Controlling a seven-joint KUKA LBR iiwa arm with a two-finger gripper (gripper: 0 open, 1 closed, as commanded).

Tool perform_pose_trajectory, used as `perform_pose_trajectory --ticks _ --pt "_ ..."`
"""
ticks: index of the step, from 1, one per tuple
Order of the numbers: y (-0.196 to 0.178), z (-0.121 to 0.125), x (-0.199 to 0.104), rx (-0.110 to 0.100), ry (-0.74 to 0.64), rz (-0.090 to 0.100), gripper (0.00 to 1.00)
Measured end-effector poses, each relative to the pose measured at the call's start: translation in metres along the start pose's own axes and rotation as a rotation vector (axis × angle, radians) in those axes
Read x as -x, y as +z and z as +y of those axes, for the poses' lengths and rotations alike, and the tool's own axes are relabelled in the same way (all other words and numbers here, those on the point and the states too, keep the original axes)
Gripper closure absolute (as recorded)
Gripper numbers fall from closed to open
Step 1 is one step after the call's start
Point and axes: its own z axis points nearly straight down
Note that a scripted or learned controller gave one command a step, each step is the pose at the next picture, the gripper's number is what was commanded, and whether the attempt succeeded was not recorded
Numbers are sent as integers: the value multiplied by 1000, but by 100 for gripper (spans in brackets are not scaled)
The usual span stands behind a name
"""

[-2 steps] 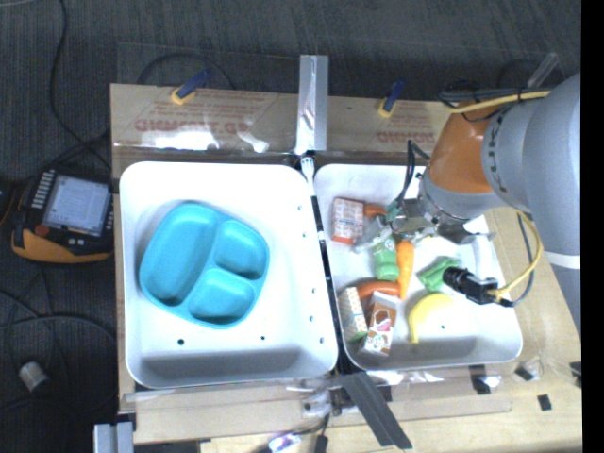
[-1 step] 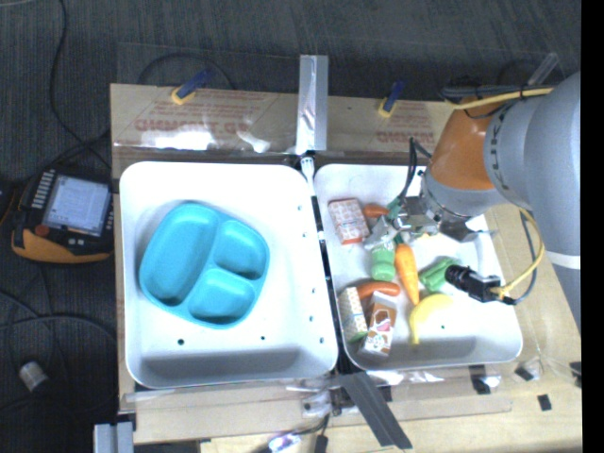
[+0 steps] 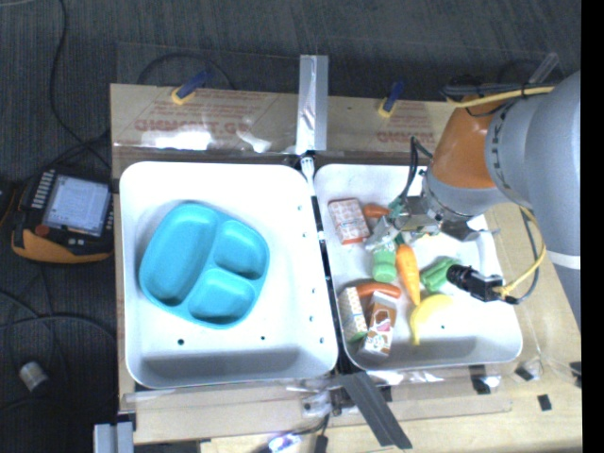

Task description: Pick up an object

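Gripper (image 3: 408, 223) low over carrot (image 3: 408, 270) at 12 o'clock of pile, finger state unreadable; crowded toys, likely glancing off or grabbing two

Gripper (image 3: 408, 223) low in right bin (image 3: 500, 340) above carrot (image 3: 408, 270); blue tray (image 3: 203, 262) in left bin (image 3: 142, 352).

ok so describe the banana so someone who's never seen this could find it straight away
Of the two white bins, take the right bin, the one crowded with toy food. Look in its near half, right of the small juice carton. The banana is the curved, plain yellow piece just below the orange carrot; nothing else there is yellow.
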Motion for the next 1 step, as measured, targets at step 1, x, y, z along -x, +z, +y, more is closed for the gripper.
perform_pose_trajectory --ticks 1 --pt "-117 57 -72 11 144 -8 100"
